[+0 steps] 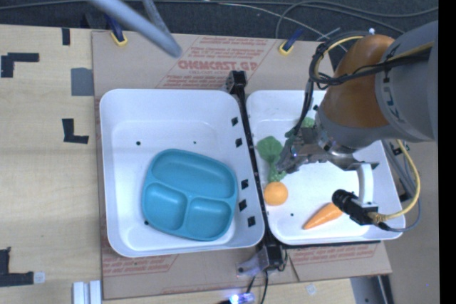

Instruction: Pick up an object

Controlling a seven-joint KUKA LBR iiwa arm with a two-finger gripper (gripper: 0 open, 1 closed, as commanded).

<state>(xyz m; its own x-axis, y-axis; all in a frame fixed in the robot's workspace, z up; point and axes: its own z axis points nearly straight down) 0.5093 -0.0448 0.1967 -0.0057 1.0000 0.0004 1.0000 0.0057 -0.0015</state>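
Observation:
In the right bin point(285, 105) lie a green leafy toy point(268, 147), a small orange ball point(276, 194) and an orange carrot point(322, 216). My gripper point(286, 161) reaches down from the right and sits low at the right edge of the green toy, just above the orange ball. The grey wrist with its orange band point(356, 92) covers the bin's back right part. A scrap of green point(308, 123) shows behind the wrist. I see nothing held in the gripper.
The left bin point(117, 124) holds a blue divided plate point(189, 194). A black divider point(246, 153) runs between the bins. A black cable end with a yellow cord point(356, 208) hangs over the carrot's right end. Cardboard lies under both bins.

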